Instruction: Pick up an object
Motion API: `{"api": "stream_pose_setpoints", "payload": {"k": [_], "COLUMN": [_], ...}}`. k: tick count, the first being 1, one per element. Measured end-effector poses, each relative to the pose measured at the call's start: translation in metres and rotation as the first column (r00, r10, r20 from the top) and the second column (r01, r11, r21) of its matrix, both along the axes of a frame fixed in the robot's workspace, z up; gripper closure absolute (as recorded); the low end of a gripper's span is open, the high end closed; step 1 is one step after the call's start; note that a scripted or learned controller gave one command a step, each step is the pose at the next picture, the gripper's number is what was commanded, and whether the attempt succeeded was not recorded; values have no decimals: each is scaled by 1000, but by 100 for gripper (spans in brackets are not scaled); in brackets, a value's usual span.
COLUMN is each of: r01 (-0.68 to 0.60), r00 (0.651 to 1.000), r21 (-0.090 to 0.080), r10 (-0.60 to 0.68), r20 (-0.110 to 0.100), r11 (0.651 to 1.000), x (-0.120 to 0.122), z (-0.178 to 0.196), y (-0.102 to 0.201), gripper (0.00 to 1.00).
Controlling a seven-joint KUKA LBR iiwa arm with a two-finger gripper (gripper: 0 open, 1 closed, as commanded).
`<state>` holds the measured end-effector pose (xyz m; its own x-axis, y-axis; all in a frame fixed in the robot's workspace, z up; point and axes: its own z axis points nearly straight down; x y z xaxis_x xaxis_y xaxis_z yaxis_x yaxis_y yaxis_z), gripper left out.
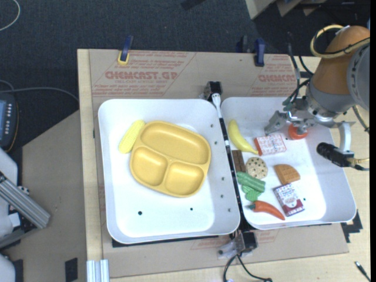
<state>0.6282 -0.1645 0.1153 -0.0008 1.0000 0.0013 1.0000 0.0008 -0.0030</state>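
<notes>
Carrot (268, 208): near edge of right bin (341, 207), beside a small red packet (289, 198).
Middle: green pods (251, 183), cookie (256, 167), bread slice (286, 173).
Left bin (117, 175): yellow divided tray (170, 157), corn cob (131, 136) at its left rim.
Farther: banana (238, 136), red-white card (271, 144).
Gripper (290, 121): far side of right bin, fingers spread, nothing between them, over a red object (297, 131).

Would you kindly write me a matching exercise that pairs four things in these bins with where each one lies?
Things:
1. corn cob
2. banana
3. carrot
4. yellow tray

Places:
A. middle of the left bin
B. near front edge of the right bin
C. against the tray's upper left rim
D. right bin, close to the divider at the back

Pairs: 1-C, 2-D, 3-B, 4-A
</notes>
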Motion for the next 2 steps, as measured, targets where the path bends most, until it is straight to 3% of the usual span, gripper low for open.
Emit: {"api": "stream_pose_setpoints", "payload": {"k": [1,2], "r01": [0,-1], "r00": [1000,1000], "r21": [0,-6], "r10": [0,1], "r20": [9,21], "r11": [1000,1000], "x": [3,6], "z": [-27,-11], "y": [1,0], "gripper": [0,100]}}
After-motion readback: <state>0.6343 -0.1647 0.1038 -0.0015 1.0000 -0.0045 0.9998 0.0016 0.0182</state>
